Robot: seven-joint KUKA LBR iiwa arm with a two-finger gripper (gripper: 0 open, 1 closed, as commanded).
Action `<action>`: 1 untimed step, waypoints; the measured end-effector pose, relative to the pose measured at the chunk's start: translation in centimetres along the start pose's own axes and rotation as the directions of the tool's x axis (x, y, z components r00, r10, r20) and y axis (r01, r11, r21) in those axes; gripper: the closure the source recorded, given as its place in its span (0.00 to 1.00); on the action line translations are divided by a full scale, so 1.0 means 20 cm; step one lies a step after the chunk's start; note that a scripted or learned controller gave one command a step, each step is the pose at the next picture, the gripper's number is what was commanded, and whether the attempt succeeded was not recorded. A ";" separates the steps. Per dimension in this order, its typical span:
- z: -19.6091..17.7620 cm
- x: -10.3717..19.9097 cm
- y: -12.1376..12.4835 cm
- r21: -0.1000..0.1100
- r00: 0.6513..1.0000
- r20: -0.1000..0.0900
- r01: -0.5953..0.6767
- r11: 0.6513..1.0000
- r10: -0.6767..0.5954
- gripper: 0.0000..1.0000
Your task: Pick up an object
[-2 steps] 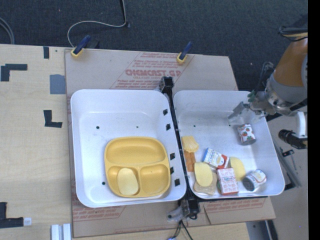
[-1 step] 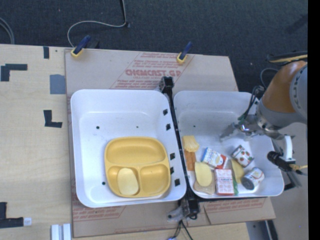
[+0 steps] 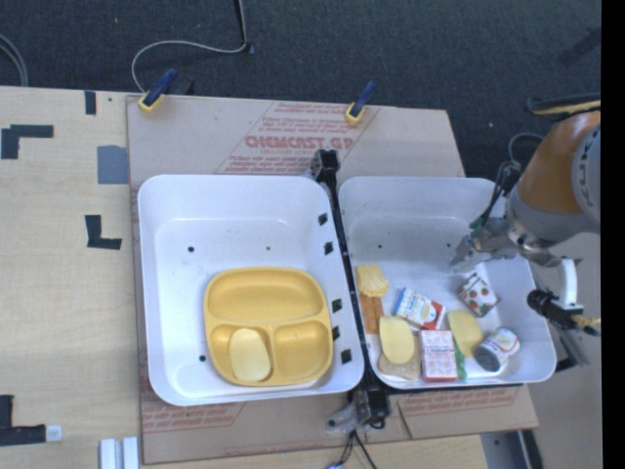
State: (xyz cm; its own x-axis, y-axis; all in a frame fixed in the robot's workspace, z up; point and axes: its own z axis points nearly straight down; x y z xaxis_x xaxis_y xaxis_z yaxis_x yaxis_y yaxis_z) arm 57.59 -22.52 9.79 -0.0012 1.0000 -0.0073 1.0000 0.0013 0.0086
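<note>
Because small packets and tubs crowd the near edge of the right shallow white bin (image 3: 391,195), the gripper (image 3: 469,254) hangs beside a red-patterned white carton (image 3: 478,294); its grip state can't be told.

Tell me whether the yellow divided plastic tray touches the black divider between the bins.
Apart. The camera view shows white bin floor between the yellow divided plastic tray and the black divider.

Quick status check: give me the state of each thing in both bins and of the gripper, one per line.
yellow tray: flat in the left bin, an oval yellow piece in one compartment.
right bin: items bunched along its near edge.
red carton: lying flat.
small can: on its side.
patterned box: tipped, loose.
gripper: low in the right bin, holding nothing visible.
</note>
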 end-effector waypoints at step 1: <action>0.00 0.00 0.00 0.001 1.000 0.000 0.000 1.000 0.000 0.00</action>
State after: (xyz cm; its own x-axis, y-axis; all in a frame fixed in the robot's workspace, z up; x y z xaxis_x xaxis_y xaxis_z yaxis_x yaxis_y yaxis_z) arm 57.56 -22.52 9.75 -0.0008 1.0000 -0.0068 1.0000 0.0009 0.0078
